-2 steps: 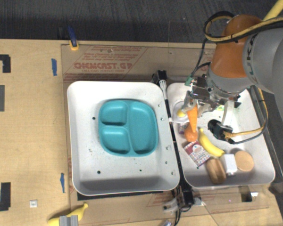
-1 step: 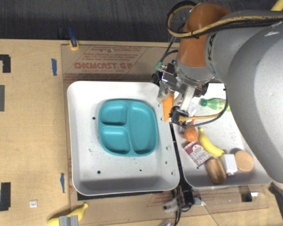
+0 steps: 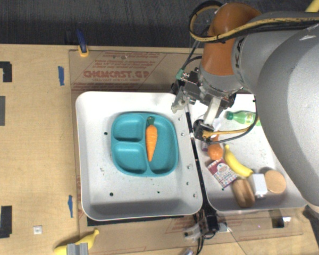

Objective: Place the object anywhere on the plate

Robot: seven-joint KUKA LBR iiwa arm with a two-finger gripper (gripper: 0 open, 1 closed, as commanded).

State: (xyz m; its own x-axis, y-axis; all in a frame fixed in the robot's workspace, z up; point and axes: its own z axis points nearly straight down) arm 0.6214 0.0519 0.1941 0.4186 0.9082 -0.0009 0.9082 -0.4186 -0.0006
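Cardboard covers the bench (image 3: 32,158), and two shallow white bins sit on it side by side. A teal divided plate (image 3: 128,157) rests in the middle of the left bin (image 3: 95,163). The orange carrot (image 3: 151,138) lies on the plate with its green top pointing to the far side. It seems to lie along the ridge at the left edge of the long right-hand compartment, though the slant makes that hard to settle. The gripper (image 3: 181,102) hangs over the wall the bins share, just beyond the plate's far right corner and apart from the carrot. Whether it is spread or clenched cannot be told from this angle. The right bin (image 3: 266,201) holds a green bottle (image 3: 239,117), a small orange ball (image 3: 216,151), a banana (image 3: 237,164), a printed packet (image 3: 221,174), a brown bun (image 3: 243,192), a white block (image 3: 259,185) and a round tan piece (image 3: 276,181), all clustered close together.
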